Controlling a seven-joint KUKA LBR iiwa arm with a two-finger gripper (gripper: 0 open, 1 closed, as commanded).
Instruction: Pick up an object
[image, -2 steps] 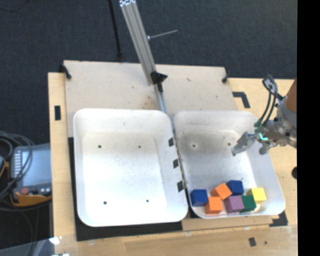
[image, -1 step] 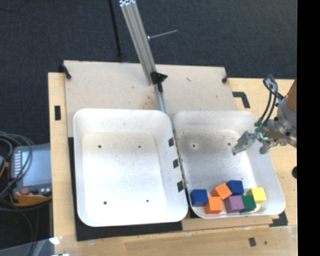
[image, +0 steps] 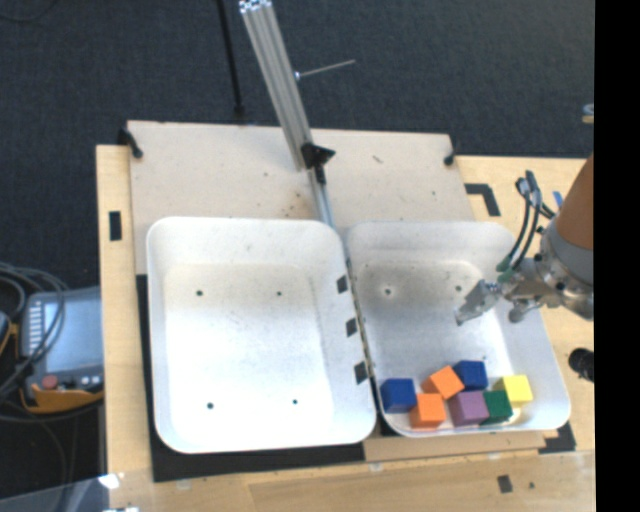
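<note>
A dark, speckled carpet-like floor (image: 120, 60) surrounds a pale wooden bench (image: 110, 300), seen from above at a slant. At the far left, beside the bench, black cables loop around a grey handheld control unit (image: 55, 340) with an orange edge. A lighter beige board (image: 230, 170) lies on the bench top, held by black clips at its corners, and a ribbed aluminium rail (image: 280, 80) slants across it from the top of the view toward the seam between the bins.

The left bin (image: 160, 300), shallow, white and round-cornered, has a scuffed, grey-smudged floor dotted with a few small dark marks. The right bin (image: 400, 250), its twin, touches it along black clips and carries a darker grey smear across its upper half.

Small matte cubes cluster at the near edge of the right bin: a blue cube (image: 398, 394) stands leftmost, then an orange cube (image: 429, 410) with a second orange cube (image: 446, 381) behind it, a purple cube (image: 467, 407), a dark blue cube (image: 472, 374), a green cube (image: 497, 405) and a yellow cube (image: 517, 389) at the right.

The metallic gripper (image: 492, 300) hangs over the right bin's right half, above and well apart from the cubes, its fingers apparently parted with nothing between them. Cables run up its wrist toward the arm's orange band (image: 578, 215).
</note>
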